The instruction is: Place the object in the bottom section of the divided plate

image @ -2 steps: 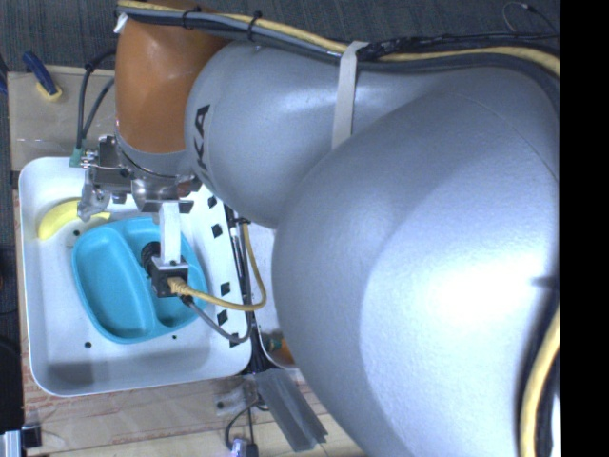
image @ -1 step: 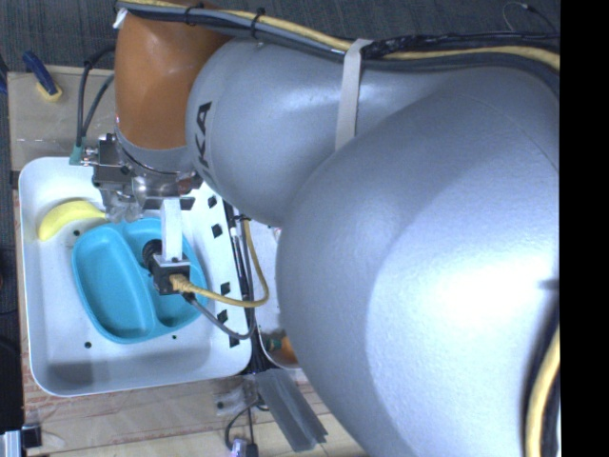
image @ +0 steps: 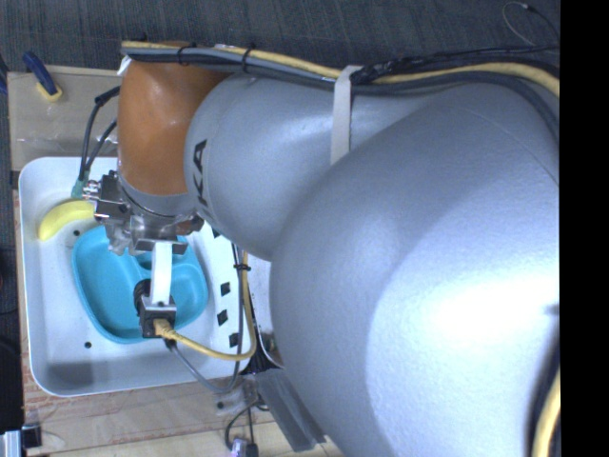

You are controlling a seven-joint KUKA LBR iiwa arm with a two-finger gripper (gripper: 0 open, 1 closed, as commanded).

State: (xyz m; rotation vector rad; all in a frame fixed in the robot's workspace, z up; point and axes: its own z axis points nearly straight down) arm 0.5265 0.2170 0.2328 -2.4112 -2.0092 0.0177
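Note:
A blue divided plate [image: 107, 284] lies in the left white bin [image: 48, 350]. A yellow banana-shaped object [image: 59, 219] rests in the bin just off the plate's upper left edge. My arm, with its orange band [image: 152, 122], reaches down over the plate's upper part. The gripper [image: 122, 244] sits low over the plate's top rim, right of the banana. Its fingertips are hidden under the wrist.
The big grey arm body [image: 400, 255] covers the right side of the view and the second bin. A small blue and yellow item [image: 40, 74] lies on the bench at the far upper left. The bin's lower left corner is bare white floor.

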